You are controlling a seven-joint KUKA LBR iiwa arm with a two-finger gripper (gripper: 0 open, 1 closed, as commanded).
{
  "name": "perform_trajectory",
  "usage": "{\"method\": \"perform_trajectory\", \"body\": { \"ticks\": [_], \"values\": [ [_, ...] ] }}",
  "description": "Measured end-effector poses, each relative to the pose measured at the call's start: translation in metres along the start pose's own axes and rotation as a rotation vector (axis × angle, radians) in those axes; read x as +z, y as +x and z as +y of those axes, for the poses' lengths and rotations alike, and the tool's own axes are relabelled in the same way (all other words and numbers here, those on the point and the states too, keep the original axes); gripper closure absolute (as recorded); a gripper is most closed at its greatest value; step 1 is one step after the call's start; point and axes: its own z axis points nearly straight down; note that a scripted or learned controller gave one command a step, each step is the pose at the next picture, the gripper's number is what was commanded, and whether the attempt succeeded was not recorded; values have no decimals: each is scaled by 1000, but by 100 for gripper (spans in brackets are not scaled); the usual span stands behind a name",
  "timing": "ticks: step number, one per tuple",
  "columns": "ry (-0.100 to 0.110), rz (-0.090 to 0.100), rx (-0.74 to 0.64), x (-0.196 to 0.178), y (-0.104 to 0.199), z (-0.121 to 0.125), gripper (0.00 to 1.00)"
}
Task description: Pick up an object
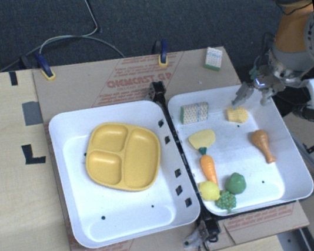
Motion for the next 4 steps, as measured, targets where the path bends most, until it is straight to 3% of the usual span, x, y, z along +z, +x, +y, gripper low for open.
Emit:
{"method": "perform_trajectory", "body": {
  "ticks": [1,2,3,4],
  "values": [
    [4,1,-1,82,108,16,0],
    [4,1,1,68,69,21,0],
    [0,2,-3,-18,150,-15,0],
    [1,1,0,81,121,-23,0]
  ]
}}
